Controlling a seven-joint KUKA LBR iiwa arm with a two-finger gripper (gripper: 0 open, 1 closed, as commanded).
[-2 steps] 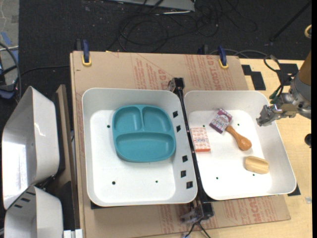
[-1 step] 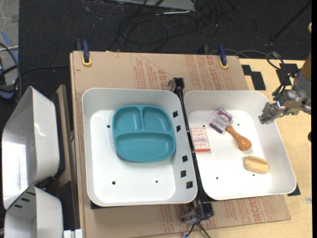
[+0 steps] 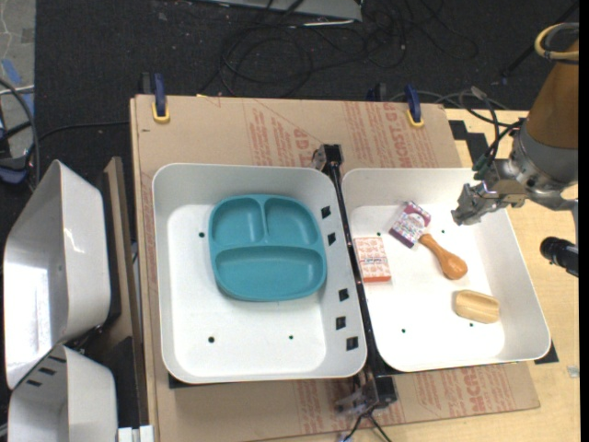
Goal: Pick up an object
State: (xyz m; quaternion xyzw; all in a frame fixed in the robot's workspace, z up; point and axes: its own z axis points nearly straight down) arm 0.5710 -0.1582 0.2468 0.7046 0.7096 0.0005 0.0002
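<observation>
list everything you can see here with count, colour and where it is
bins: 2, white, side by side on the bench
divided plate: 1, teal, in the left bin
small box: 1, pink and white, right bin, near its left wall
packet: 1, purple and white, right bin, upper middle
wooden spoon: 1, tan, right bin, beside the packet
wooden block: 1, tan, right bin, lower right
clamps: 2, blue and yellow, bench's far edge
gripper: 1, grey, above the right bin's upper right

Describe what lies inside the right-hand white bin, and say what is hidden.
The right bin holds a small pink-and-white box, a purple packet overlapping a wooden spoon, and a tan block. The packet hides the spoon's handle end.
</observation>
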